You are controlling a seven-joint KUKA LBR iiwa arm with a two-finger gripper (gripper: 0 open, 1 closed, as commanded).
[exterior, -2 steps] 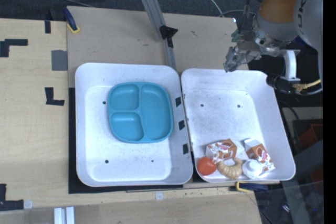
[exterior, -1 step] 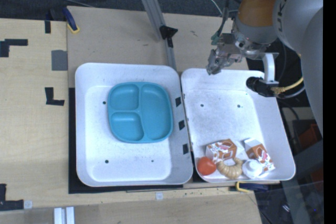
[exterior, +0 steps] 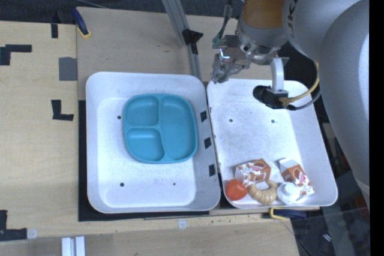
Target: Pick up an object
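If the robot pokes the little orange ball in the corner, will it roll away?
Probably only a little. The orange ball looks round and smooth, so it should roll easily, but it sits against the right bin's front wall and touches a croissant-shaped toy, which would likely block it. It may also slip from the gripper.

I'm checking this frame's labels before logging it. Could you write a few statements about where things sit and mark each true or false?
1. The blue divided plate lies in the left bin. True.
2. The small objects cluster at the right bin's far end. False: they sit at its near edge.
3. The gripper hovers over the right bin's far left corner. True.
4. The plate holds an orange ball. False: its compartments are bare.
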